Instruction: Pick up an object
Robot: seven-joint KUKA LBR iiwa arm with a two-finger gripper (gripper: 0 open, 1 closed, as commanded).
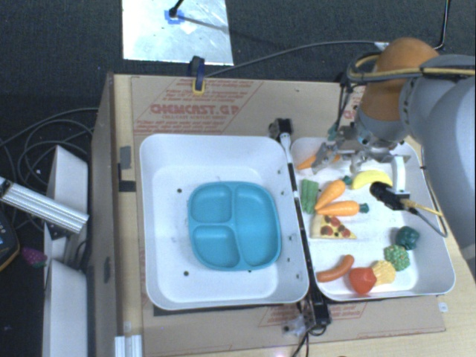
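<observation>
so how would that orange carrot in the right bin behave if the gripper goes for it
The carrot looks like smooth moulded plastic, so probably stiff and light. Its rounded, tapered body may roll or slip out sideways when pinched. It lies close among other toy foods, such as the pizza slice, so a nudge would likely shift neighbours too.

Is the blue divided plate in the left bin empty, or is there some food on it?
Empty. The blue plate shows bare compartments, and the toy food, such as the carrot, lies in the right bin.

A sky-blue divided plastic plate is seen in the left shallow white bin; beside it, orange plastic carrots are seen.
</observation>
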